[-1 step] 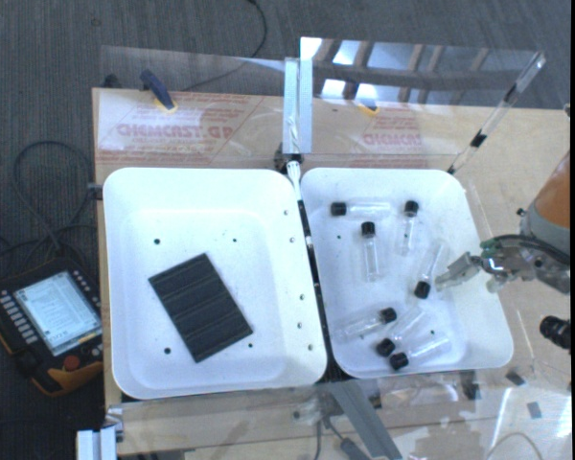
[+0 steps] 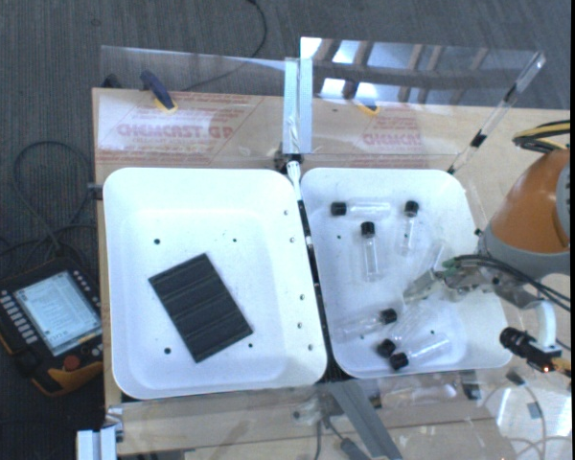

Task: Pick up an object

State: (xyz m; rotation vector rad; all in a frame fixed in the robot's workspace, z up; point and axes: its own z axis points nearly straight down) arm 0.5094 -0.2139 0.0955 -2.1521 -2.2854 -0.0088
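While the gripper (image 2: 439, 274) hangs over the right bin (image 2: 460, 195), little vials (image 2: 369, 255) lie just left; I cannot tell its grip.

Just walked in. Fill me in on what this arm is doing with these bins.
The arm reaches in over the right bin, which holds several clear vials with black caps. Its end effector sits low among them near the bin's right side; whether it has gripped one can't be told. The left bin holds a dark ribbed slab, untouched.
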